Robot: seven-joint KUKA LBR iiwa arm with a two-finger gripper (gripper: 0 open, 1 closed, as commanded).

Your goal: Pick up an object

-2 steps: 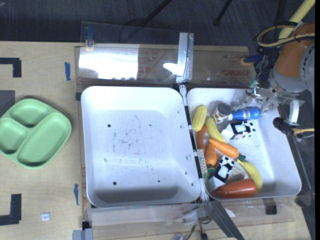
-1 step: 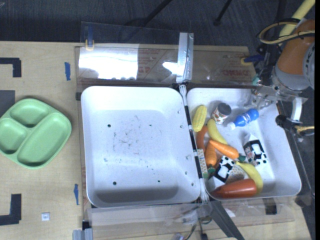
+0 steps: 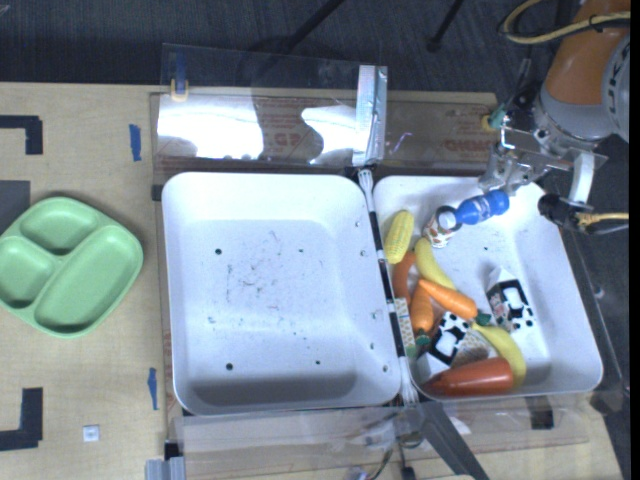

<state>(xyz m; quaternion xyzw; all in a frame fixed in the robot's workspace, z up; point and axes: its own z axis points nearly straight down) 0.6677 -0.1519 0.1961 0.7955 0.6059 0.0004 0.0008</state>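
- Left bin (image 3: 265, 298): white, shallow, beside the right bin (image 3: 570, 298).
- Arm (image 3: 585, 68): reaches over the right bin's far corner.
- Gripper (image 3: 505, 183): finger spacing cannot be told.
- Blue bottle (image 3: 470, 211): just below the gripper; contact unclear.
- Corn cob (image 3: 399, 233), carrot (image 3: 445, 296): along the right bin's left side.

Small blue bottle-like toy (image 3: 478, 209) with a pale cap end, lying tilted in the right bin (image 3: 560, 268), near its back wall, just right of the corn cob (image 3: 398, 234)
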